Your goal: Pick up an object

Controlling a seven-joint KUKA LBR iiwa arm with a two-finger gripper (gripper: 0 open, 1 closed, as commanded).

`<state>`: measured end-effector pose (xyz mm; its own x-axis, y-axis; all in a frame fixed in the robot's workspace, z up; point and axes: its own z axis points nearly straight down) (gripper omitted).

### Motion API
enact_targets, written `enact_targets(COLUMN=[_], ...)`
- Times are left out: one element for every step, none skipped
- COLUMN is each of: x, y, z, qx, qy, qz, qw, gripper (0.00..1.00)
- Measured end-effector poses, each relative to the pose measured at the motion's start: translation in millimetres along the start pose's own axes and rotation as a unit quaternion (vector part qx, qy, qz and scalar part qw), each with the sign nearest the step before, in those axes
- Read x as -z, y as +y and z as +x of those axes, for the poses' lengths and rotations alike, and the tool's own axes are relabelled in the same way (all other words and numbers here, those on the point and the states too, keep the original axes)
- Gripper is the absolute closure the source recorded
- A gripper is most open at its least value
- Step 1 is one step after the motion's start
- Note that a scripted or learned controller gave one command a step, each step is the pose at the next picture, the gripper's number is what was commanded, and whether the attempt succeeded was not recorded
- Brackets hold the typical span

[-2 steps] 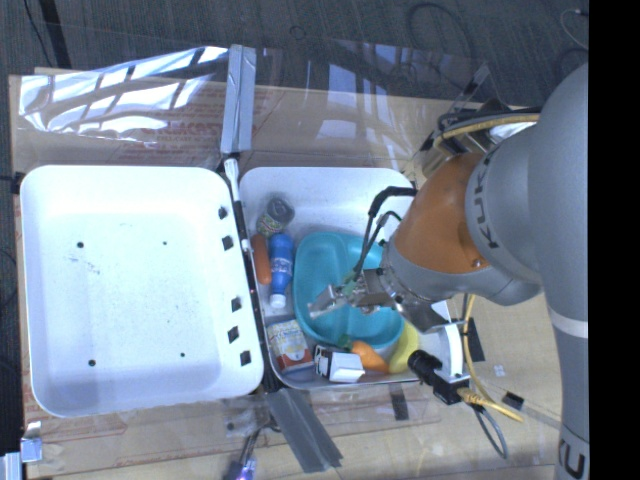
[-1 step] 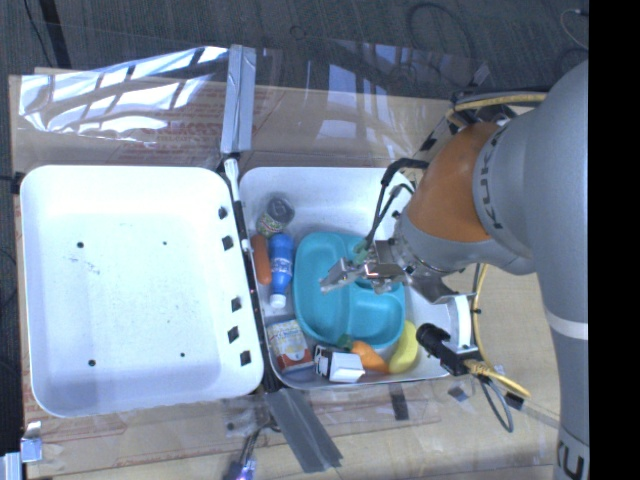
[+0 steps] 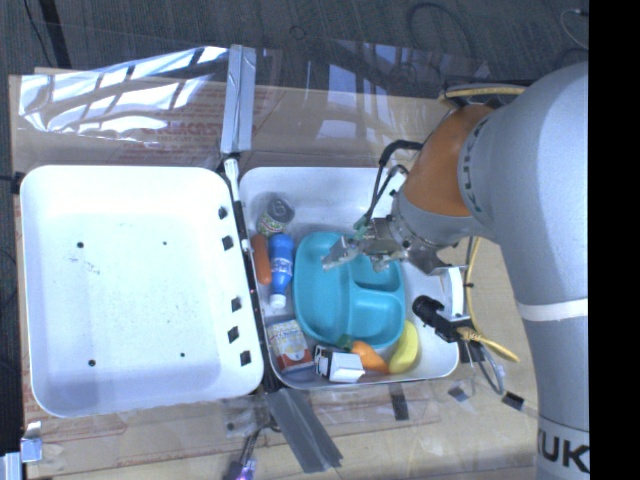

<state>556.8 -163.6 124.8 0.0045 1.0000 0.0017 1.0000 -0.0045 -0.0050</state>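
Your gripper (image 3: 352, 253) sits low in the right bin (image 3: 330, 180), fingers over the upper rim of the blue bowl (image 3: 350, 303). The fingers look spread apart with nothing between them, though the metal tips are small and partly blurred. So no grasp yet.

Relative to the fingers: the bowl is right under and just below them. The blue bottle (image 3: 281, 266) lies just to their left, the orange object (image 3: 261, 258) beside it further left. The grey cap (image 3: 278, 209) is up-left. The banana (image 3: 405, 350) is down-right, past the bowl. The small carton (image 3: 287, 344) and white box (image 3: 345, 369) are down-left, against the bin's near wall. The left bin (image 3: 40, 298) is well apart to the left.

Progress, as I judge it: approach done, you're at pick height or close. Left: close on something, lift, clear the bin. Likely target is the bowl rim; cannot tell if the fingers straddle it or just hover. Nothing is raised off the bin floor.
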Motion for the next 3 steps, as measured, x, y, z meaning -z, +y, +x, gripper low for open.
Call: enact_targets(x=[-24, -30, -30], y=[8, 9, 7], z=[-22, -40, -43], qx=[0.058, 0.045, 0.055], qy=[0.0, -0.001, 0.001], qz=[0.0, -0.004, -0.003], qw=[0.9983, 0.999, 0.9985], gripper=[0.0, 0.0, 0.0])
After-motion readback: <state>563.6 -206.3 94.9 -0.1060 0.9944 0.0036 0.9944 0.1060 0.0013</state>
